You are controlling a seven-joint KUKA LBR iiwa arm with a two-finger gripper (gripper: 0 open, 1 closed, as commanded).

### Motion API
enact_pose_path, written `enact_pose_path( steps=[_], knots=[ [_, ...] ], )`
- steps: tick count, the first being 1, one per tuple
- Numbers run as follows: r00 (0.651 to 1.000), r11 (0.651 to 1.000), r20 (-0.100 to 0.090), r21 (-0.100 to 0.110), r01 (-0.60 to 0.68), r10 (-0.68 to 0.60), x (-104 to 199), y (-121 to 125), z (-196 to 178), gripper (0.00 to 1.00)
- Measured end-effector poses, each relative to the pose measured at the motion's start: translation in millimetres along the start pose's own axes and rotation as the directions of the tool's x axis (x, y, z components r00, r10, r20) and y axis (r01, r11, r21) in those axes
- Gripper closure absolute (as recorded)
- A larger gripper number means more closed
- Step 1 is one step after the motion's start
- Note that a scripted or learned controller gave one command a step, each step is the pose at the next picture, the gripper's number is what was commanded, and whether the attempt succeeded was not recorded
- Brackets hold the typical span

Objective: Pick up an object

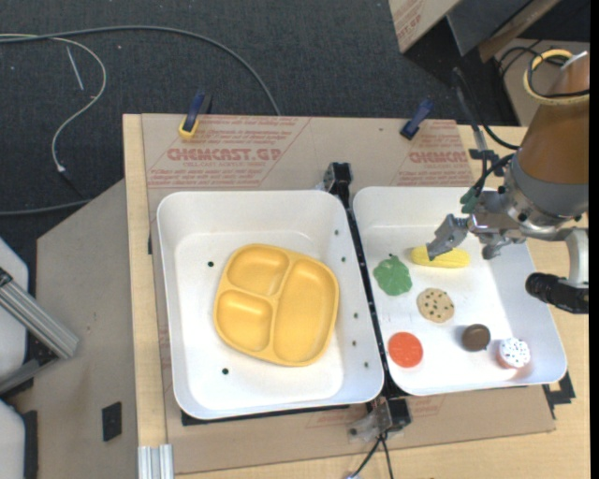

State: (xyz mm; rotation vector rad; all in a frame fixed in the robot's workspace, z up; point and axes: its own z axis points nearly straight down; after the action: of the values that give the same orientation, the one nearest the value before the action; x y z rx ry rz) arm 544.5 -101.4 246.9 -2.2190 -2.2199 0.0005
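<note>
Tool point(447, 245) touching yellow banana point(446, 259), right bin.

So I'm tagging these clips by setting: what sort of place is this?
Probably a robotics lab bench: two white bins clamped onto cardboard, toy food such as a cookie, and loose cables on dark carpet.

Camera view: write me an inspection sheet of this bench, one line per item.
Surface: cardboard-covered bench bearing left bin and right bin.
Job's things: in right bin, banana, green piece, cookie, red disc, brown ball, dotted white piece.
Clutter: yellow plate in left bin.
Grippers: gripper at the banana's left end; grip unclear.
Cables: white cable on floor; black cable at front edge.
Surroundings: dark carpet, blue clamps, box.
</note>
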Motion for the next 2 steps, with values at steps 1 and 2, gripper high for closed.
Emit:
enact_pose_path(
  steps=[1, 2],
  knots=[
    [1.000, 1.000, -0.001, 0.005, -0.001, 0.001, -4, 4, 45, 0.00],
    [1.000, 1.000, 0.000, 0.000, -0.001, 0.001, 1, 11, 101, 0.00]
  ],
)
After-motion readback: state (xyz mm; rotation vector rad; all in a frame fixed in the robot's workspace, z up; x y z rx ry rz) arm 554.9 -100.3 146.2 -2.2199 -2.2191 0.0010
